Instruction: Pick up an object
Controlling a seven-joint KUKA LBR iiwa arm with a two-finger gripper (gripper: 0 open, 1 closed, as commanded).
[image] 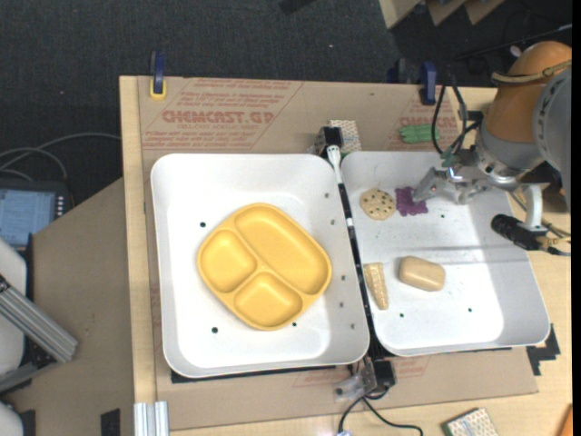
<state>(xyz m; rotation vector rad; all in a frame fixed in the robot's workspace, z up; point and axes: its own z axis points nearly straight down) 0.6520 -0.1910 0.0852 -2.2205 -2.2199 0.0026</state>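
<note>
Camera view: the two-finger gripper (430,189) is positioned low in the right white bin (508,325), fingers spread, beside the small purple toy (410,202), probably to straddle it. The round speckled cookie (377,203) lies just beyond; nothing is gripped.

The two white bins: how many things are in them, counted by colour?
Yellow: 2, the plate in the left bin and the corn in the right bin
Tan: 2, the cookie and the bread roll
Purple: 1, the grapes
Total: 5
</note>
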